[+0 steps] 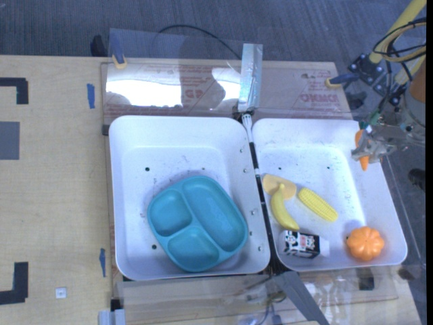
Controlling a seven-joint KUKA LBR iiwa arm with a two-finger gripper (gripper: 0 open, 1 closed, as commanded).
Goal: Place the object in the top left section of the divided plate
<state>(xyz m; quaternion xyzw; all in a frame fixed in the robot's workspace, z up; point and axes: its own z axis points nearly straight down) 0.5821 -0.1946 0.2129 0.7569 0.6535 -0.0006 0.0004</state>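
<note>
The blue divided plate (196, 222) lies in the left bin (128, 147), with three sections. My gripper (367, 149) hangs over the far right rim of the right bin (304, 147), well right of the plate. A small orange object (363, 160), perhaps a toy carrot, shows between its fingers, and the gripper is shut on it. The arm's upper part runs off the view's right edge.
In the right bin lie a yellow banana (281, 205), a corn cob (318, 204), a black-and-white carton (302, 243) and an orange pumpkin (365, 242). A grey post (251, 76) stands behind the rim where the bins meet. Cables (396, 32) hang at upper right.
</note>
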